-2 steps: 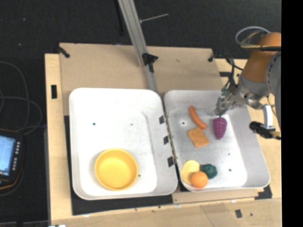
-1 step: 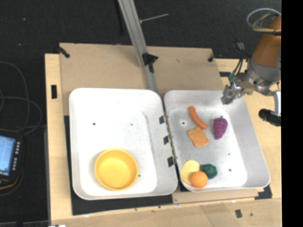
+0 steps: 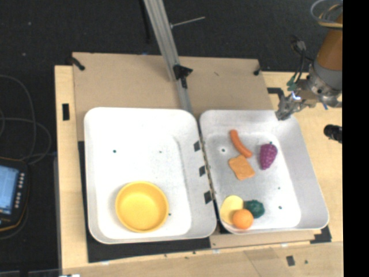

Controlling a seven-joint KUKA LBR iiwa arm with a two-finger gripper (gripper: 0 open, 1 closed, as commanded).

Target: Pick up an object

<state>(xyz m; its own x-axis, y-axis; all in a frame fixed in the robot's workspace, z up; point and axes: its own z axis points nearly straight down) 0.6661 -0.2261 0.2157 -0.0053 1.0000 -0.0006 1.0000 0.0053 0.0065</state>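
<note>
Hovering at the upper right corner of the right bin [image 3: 300, 212]: my gripper [image 3: 284, 112], fingers too small and blurred to tell their spread, nothing seen between them. Nearest item: purple grape bunch [image 3: 267, 155], below and slightly left. Beyond it: carrot [image 3: 240, 143], lying diagonally; orange cracker [image 3: 241, 167]. Bottom edge: orange [image 3: 243, 219], broccoli [image 3: 254, 208].

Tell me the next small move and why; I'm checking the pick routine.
Probably bring the tool inward and down over the grapes. It hangs at the right bin's far corner, holding nothing, and the grapes are the nearest item, lying apart from the carrot and the cracker.
</note>
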